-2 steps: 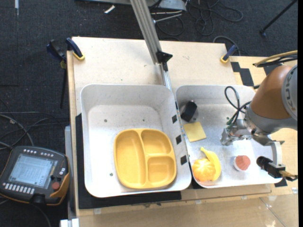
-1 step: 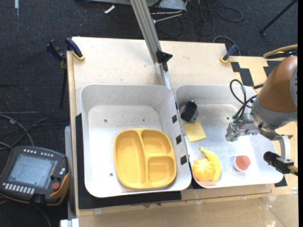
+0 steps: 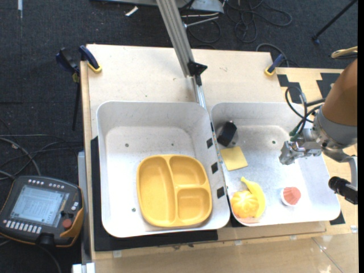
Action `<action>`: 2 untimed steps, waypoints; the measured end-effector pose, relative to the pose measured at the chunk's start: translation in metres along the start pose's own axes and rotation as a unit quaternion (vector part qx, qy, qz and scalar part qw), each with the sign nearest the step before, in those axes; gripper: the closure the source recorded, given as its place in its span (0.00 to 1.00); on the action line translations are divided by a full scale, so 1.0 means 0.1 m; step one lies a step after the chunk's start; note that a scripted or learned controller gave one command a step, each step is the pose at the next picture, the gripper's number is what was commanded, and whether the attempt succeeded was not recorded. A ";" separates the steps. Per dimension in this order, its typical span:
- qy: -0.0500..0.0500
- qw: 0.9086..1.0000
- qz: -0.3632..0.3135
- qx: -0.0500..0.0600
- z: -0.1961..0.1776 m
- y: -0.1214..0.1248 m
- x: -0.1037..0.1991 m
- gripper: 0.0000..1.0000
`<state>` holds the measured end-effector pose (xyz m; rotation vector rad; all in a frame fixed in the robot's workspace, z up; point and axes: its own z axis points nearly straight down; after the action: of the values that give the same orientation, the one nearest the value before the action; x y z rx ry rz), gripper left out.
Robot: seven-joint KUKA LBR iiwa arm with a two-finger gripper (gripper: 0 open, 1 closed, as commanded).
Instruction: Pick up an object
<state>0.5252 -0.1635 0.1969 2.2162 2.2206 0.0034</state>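
Landmark: yellow three-compartment plastic tray (image 3: 173, 190), lying flat in the left shallow white bin (image 3: 114, 129). Right of the tray, across the divider, the right white bin (image 3: 267, 124) holds a black block (image 3: 227, 133) at its far-left corner, a flat yellow square (image 3: 234, 158), a white bowl with yellow-orange fruit (image 3: 248, 202), and a small red-topped disc (image 3: 291, 195). Grey two-finger gripper (image 3: 288, 153) hovers farther right, over bare bin floor.
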 end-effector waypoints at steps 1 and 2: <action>-0.001 1.000 -0.001 -0.001 -0.61 0.09 -0.02 1.00; 0.002 1.000 -0.003 0.001 -0.65 0.18 0.57 1.00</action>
<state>0.5424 -0.1060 0.2617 2.2119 2.2302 0.0047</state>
